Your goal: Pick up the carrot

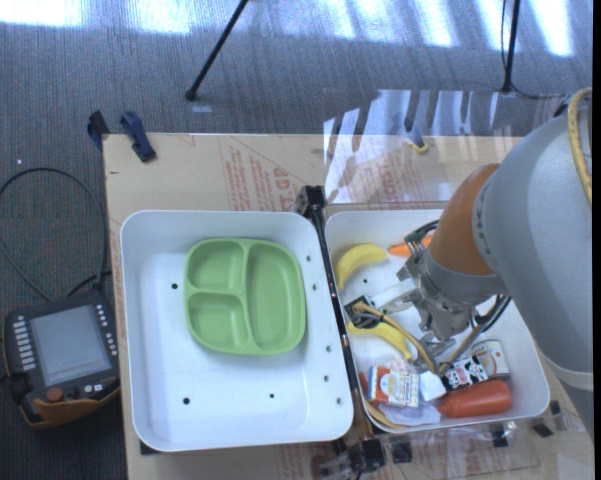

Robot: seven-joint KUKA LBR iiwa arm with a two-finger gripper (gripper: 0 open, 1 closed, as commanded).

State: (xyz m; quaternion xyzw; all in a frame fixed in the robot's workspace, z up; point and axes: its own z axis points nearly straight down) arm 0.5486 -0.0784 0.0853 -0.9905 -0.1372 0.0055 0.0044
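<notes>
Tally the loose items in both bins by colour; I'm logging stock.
Green: 1, divided plate
Yellow: 2, bananas
Orange: 1, carrot
Printed packs: 2, juice pouch, milk carton
Total: 6; more may hide under the arm.

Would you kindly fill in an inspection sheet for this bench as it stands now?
Surface: bench bearing a left bin and a right bin.
Job's things: carrot, lying at the right bin's near edge, untouched.
Clutter: green tray in the left bin; two bananas, a carton and a packet in the right bin.
Grippers: claw low over the right bin beside the carton; grip hidden.
Cables: black cable on the floor; yellow cable on the arm.
Surroundings: pendant on the carpet, tripod leg, blue clamp.
</notes>
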